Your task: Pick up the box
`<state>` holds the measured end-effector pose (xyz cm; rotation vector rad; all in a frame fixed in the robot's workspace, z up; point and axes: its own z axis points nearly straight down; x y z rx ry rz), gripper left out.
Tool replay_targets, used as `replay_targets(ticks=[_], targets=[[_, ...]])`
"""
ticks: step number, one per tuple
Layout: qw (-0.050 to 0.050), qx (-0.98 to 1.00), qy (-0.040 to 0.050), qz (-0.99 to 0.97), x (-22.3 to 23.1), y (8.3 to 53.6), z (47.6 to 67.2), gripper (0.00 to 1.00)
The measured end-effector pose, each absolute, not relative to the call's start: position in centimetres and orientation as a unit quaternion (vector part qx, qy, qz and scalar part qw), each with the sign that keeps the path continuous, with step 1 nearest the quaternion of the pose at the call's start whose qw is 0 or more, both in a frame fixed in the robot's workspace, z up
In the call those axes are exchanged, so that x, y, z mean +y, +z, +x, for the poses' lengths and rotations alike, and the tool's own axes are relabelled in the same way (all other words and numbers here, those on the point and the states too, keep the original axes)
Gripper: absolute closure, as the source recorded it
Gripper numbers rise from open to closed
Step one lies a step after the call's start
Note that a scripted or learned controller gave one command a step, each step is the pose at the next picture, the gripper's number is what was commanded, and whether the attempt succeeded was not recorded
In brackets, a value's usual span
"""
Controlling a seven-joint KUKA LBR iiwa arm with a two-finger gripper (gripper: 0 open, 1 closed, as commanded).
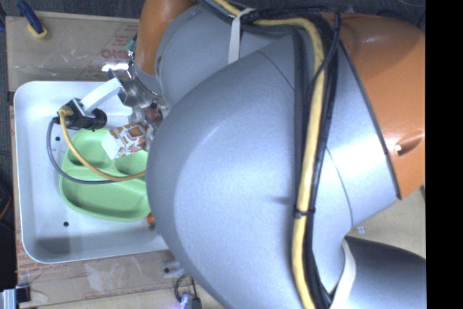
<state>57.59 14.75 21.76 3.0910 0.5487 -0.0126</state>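
Observation:
The box (129, 137) is small, with a brown and white pattern. It lies in the left white bin (32, 177), at the upper edge of a green divided tray (98, 192). My gripper (142, 111) hangs directly above and to the right of the box, at the end of the grey arm (246, 177). The arm's bulk covers the gripper's right side and the box's right end. I cannot tell whether the gripper touches the box.
A yellow and a dark cable (72, 155) loop from the gripper's black connector (88, 119) over the green tray. A blue and yellow tool (30, 18) lies on the bench at the top left. The arm hides the right bin.

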Motion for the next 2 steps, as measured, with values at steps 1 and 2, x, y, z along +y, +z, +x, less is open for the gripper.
replay_targets(ticks=[1,2], targets=[[0.003,0.177,-0.0065,0.984,14.7,22.4,57.7,1.0],[0.002,0.132,-0.0021,0.991,17.5,25.3,60.8,1.0]])
